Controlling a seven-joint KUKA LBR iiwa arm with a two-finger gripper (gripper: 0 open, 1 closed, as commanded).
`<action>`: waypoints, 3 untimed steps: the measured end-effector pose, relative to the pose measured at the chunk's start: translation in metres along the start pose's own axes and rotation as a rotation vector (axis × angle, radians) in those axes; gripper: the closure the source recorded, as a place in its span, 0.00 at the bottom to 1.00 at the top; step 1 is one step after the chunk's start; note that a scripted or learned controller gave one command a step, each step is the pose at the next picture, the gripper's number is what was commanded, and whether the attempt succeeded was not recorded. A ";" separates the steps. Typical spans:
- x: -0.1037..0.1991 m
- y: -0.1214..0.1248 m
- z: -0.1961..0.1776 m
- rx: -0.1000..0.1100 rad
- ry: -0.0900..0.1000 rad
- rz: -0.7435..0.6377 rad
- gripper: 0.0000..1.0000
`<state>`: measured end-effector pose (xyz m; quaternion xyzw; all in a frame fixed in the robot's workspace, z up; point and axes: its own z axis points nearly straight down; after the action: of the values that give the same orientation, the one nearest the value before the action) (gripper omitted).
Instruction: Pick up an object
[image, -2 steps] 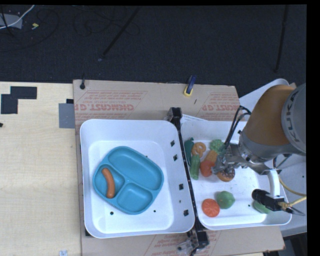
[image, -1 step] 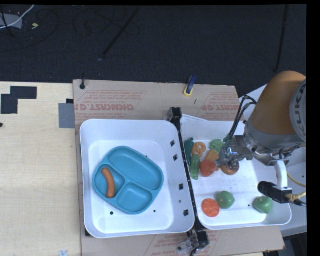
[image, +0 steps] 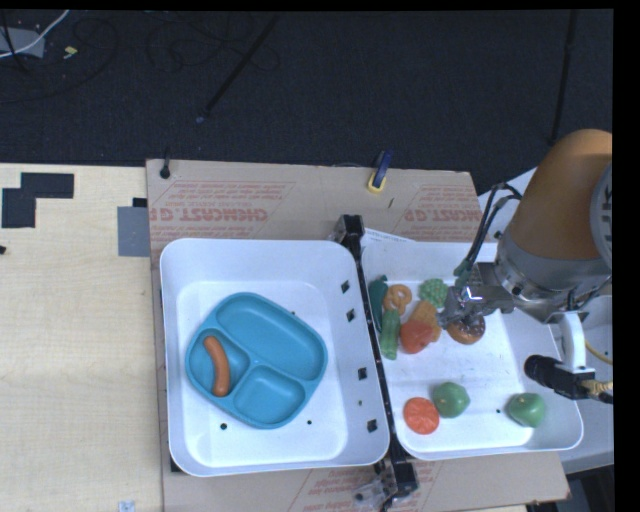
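Observation:
My gripper (image: 466, 312) hangs low over the right bin (image: 545, 440), at its upper middle. Directly under it lies a brown round toy (image: 468, 331), partly covered by the gripper. Just to the left are an orange piece (image: 425, 314), a red piece (image: 414, 338) and a green broccoli (image: 433, 291). Further left lie an orange ring (image: 398, 296) and two long green vegetables (image: 378, 297) (image: 389, 334). A red tomato (image: 421, 415) and a green round fruit (image: 452, 399) sit near the front. Another green fruit (image: 526, 408) rests at the front right.
The left bin (image: 185, 270) holds a blue divided plate (image: 285, 345) with an orange sausage (image: 216, 364) in its left compartment. A black divider (image: 366, 340) runs between the bins. The arm's orange band (image: 570, 190) rises at the right. A black part (image: 555, 373) sticks out over the right bin's edge.

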<state>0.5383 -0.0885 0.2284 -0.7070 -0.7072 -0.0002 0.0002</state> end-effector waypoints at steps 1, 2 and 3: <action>0.048 0.023 0.012 0.002 0.001 -0.003 1.00; 0.105 0.041 0.008 0.002 0.002 -0.005 1.00; 0.111 0.053 0.009 0.002 0.000 0.000 1.00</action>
<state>0.5913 0.0220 0.2190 -0.7070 -0.7073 0.0005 0.0012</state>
